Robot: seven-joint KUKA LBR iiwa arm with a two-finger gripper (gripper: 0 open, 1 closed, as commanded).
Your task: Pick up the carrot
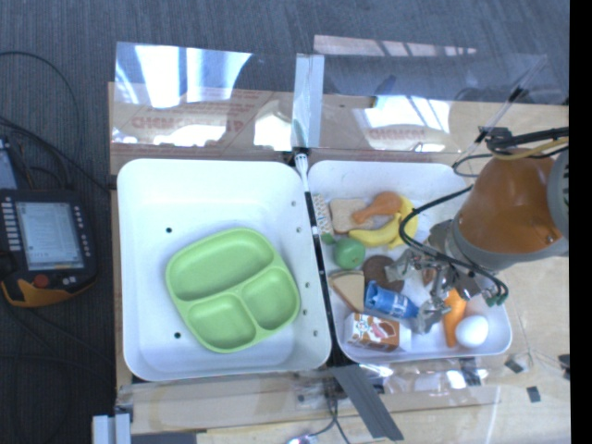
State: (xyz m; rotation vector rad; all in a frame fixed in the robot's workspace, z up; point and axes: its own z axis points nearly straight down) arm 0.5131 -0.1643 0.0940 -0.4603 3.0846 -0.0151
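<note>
Orange carrot beside unreadable blue-labelled can.

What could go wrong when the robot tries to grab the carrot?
The carrot lies squeezed between the white egg and the blue can, so the claw might bump or grab one of those instead. The carrot also sits close to the right bin's wall, so the claw may not get around it.

Gripper sits low in the right bin, the carrot touching it at 4 o'clock. White egg adjoins the carrot. Green divided plate occupies the left bin.
</note>
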